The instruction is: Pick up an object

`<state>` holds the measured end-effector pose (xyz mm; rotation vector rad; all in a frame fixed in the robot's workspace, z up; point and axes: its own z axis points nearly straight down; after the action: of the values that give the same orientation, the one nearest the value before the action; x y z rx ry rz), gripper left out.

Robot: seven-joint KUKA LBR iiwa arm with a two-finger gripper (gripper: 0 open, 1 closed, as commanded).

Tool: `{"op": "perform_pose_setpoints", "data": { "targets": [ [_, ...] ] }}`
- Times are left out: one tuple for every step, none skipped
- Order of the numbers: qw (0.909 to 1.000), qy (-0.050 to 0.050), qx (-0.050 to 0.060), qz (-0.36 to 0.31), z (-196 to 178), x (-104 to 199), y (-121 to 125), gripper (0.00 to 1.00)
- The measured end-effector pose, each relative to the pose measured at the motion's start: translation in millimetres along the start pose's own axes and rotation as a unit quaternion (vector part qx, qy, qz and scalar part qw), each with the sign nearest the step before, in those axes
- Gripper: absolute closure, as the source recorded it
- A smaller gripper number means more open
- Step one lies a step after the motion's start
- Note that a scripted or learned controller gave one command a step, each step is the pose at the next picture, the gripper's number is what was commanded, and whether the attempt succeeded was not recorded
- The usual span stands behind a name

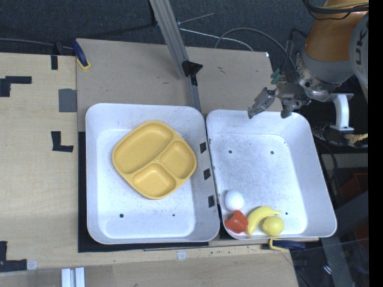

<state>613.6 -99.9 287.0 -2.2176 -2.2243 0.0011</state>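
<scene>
Here end effector (pixel 270 104) spread wide, unladen; banana (pixel 258 217) well apart, opposite bin corner.

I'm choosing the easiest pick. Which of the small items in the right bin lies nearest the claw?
The white egg-shaped ball. It sits farthest up the bin toward the claw, above the red piece, banana and yellow ball.

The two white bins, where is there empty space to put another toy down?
The right bin has a wide bare floor from its far wall, where the gripper hovers, down to the white egg. Its near-left corner is crowded: egg, red toy, banana, yellow ball. In the left bin, bare floor lies nearside of the yellow divided plate.
</scene>
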Motion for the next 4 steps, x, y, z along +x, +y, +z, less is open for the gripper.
{"op": "perform_pose_setpoints", "data": {
  "targets": [
    [1.0000, 0.000, 0.000, 0.000, -0.1, 0.0, 0.0, 0.00],
    [1.0000, -0.001, 0.002, 0.001, 43.9, 3.9, -0.1, 0.00],
    [1.0000, 0.000, 0.003, 0.001, 89.5, 1.4, -6.4, 0.00],
    [1.0000, 0.000, 0.003, 0.001, 146.9, -3.5, 0.4, 0.00]
  ]
}}
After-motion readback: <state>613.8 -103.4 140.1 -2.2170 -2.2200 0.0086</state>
